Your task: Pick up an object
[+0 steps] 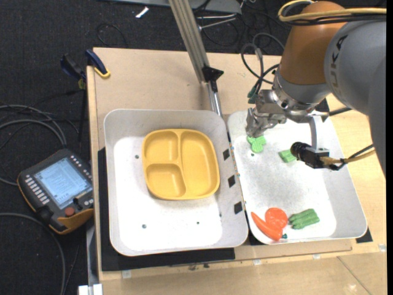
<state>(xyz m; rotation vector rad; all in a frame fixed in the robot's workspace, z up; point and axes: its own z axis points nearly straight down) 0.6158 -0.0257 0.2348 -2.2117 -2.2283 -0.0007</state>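
The pincer (pixel 256 129) hangs at the right bin's (pixel 344 192) upper left corner, directly above a small green piece (pixel 257 143); its state cannot be told. Open floor lies mid-bin. A carrot (pixel 265 226) and green toy (pixel 304 219) crowd the near rim.

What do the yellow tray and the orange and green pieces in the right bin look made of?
Yellow tray: likely moulded plastic, matte, uniform colour, rounded dividers forming three compartments. Orange piece and green piece beside it: probably plastic or rubber toy food, saturated even colour; too small to tell more. Right bin: white, faintly speckled, probably plastic.
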